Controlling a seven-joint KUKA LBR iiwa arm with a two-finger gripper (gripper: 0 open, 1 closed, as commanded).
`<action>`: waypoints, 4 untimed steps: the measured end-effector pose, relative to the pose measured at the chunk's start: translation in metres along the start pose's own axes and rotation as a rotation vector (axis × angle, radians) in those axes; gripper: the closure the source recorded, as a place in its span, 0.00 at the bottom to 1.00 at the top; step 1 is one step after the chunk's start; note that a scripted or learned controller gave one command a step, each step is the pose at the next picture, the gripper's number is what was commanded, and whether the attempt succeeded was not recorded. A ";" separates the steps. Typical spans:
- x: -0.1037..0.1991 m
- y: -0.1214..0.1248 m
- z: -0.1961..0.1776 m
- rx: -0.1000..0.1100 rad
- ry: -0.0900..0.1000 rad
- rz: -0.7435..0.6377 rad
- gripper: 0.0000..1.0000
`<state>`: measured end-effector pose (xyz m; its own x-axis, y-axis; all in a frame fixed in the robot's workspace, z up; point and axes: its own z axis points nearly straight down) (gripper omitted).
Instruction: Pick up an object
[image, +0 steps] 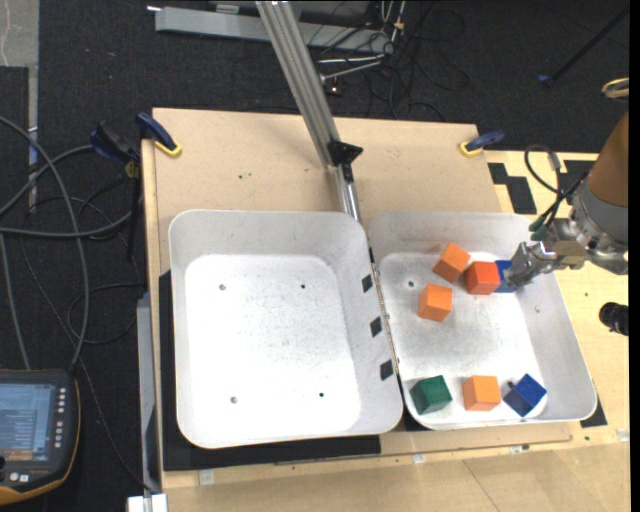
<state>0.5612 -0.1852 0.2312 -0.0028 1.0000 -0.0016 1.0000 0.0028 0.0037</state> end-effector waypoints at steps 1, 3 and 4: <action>0.051 -0.014 0.007 0.004 0.003 -0.004 1.00; 0.150 -0.030 -0.013 0.003 0.004 -0.006 1.00; 0.204 -0.033 0.000 0.005 0.004 -0.006 1.00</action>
